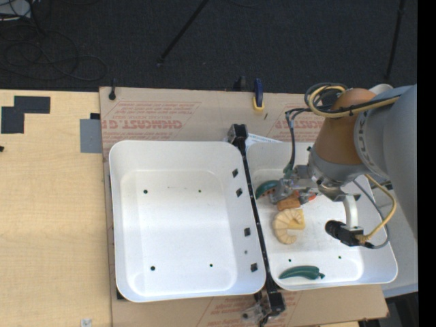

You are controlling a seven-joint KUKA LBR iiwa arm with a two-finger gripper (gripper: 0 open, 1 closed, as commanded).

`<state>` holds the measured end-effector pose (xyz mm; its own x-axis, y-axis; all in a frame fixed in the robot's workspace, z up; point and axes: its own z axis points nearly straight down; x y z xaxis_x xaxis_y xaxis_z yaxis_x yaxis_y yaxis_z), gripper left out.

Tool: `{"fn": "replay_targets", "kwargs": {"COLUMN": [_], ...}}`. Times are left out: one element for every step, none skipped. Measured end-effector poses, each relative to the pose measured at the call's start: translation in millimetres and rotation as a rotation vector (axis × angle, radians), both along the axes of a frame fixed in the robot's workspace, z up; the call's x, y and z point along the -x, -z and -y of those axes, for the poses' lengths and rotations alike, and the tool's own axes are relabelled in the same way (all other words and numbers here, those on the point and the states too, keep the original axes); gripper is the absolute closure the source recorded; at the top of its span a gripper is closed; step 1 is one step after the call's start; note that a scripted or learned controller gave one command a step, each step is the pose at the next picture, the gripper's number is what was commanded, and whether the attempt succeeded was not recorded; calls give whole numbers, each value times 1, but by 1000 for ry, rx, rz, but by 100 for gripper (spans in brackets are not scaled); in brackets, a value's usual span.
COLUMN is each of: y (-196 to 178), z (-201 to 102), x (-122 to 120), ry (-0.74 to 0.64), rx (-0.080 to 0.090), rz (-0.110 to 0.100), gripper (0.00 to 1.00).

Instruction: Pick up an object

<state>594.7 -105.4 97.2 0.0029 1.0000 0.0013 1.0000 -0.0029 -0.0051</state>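
My gripper (294, 187) is low in the right bin (381, 268), near its left wall. Right under it lies a small orange-brown object (289, 201); I cannot tell whether they touch. A teal object (266, 187) lies just left of the gripper, against the divider. A pale yellow ridged object (289, 225) sits a little in front of the gripper. A dark green curved object (302, 272) lies near the bin's front edge, well apart from the gripper.
The left bin (129, 182) stands beside the right one, with a black divider bar (249, 210) between them. The arm's grey and orange body (354, 142) hangs over the right bin's back right part. Both bins rest on a cardboard sheet (170, 118).
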Motion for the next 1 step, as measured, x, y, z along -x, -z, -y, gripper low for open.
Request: {"fn": "replay_targets", "kwargs": {"y": [-97], "z": [-63], "x": [-19], "ry": [-10], "rx": [-1], "rz": [13], "gripper": [100]}}
